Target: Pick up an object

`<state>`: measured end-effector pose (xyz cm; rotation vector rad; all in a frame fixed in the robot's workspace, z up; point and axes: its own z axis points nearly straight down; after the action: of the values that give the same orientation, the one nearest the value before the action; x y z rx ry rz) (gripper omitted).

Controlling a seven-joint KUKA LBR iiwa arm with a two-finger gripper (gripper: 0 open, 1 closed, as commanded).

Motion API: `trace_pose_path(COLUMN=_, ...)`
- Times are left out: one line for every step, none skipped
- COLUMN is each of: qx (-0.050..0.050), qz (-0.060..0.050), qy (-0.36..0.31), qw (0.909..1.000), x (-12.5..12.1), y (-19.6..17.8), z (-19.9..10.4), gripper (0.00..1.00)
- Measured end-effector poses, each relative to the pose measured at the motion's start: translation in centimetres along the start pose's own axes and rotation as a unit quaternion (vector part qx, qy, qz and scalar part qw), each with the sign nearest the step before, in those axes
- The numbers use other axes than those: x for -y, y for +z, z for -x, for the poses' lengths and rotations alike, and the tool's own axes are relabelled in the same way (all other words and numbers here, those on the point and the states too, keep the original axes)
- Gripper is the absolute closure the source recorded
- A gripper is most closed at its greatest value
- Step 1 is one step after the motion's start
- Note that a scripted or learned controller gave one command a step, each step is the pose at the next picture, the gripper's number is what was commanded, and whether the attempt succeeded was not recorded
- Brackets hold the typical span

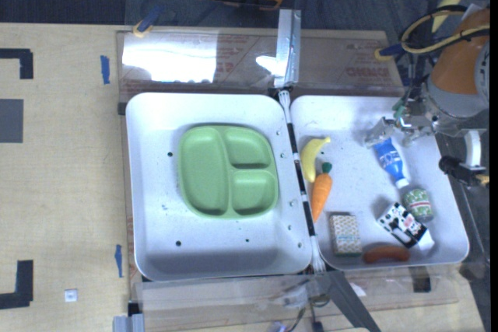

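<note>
While the gripper hovered just above the blue tube, we could not tell its fingers' state; the banana lay left of the tube.

Left bin: divided plate at centre. Right bin: banana above carrot along left wall; tube upper middle; sausage at bottom, sponge to its left. My gripper sits upper right.

1. The left bin holds a green divided tray.
2. The right bin holds a banana, carrot, blue tube, sponge, sausage, a green ball and a black-and-white toy.
3. The gripper hangs over the right bin's far right corner, just above the tube.
</note>
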<state>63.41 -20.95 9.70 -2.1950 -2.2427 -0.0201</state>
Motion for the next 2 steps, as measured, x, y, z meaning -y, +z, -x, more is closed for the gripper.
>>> trace_pose_path(qx=0.006, qz=-0.002, qy=-0.011, qw=0.9999, x=2.6, y=1.1, z=-3.2, gripper=0.00)
trace_pose_path(qx=0.007, qz=0.001, qy=-0.010, qw=0.9999, x=2.4, y=-0.1, z=-3.2, gripper=1.00)
